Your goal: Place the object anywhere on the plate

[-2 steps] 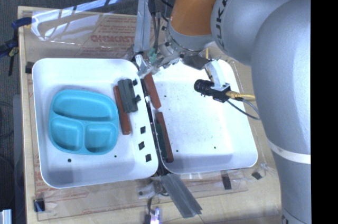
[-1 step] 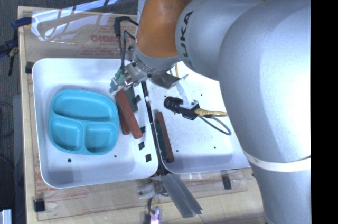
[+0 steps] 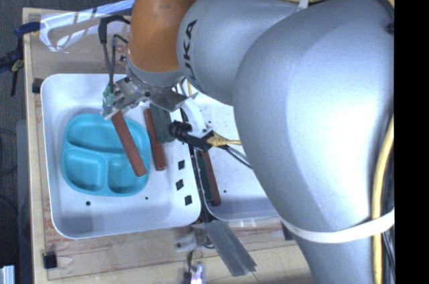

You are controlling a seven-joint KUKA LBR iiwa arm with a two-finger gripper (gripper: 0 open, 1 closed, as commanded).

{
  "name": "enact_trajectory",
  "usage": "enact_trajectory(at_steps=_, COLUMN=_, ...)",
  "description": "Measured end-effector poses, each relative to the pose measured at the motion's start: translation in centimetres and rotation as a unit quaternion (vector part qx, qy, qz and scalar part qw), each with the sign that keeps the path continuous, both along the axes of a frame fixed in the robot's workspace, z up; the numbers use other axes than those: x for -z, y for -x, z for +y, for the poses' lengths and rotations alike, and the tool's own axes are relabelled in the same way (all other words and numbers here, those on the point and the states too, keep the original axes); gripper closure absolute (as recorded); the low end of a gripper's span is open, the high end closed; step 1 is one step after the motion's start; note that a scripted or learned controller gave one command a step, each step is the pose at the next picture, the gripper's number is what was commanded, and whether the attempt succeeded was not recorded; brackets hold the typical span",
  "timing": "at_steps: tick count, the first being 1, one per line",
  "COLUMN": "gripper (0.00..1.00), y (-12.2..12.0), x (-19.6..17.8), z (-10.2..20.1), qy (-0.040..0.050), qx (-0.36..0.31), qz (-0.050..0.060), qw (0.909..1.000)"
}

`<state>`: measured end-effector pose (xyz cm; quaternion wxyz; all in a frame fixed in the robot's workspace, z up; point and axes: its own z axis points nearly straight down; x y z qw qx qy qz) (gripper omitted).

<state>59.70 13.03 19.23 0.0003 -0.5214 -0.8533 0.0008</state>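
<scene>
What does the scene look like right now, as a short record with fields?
plate: blue, sectioned plate in the left bin
pincer: over the plate's right part
fingers: two long brown fingers, apart
object: none seen between them
right bin: mostly hidden under the arm

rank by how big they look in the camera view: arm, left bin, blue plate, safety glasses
1. arm, though nearness to the camera swells it
2. left bin
3. blue plate
4. safety glasses, smallest
</scene>
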Motion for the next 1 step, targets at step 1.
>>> enact_trajectory(at_steps=1, gripper=0.0, y=-0.02, x=-0.03, z=-0.04, qy=-0.0001, qx=0.0, qz=0.0, qw=1.0)
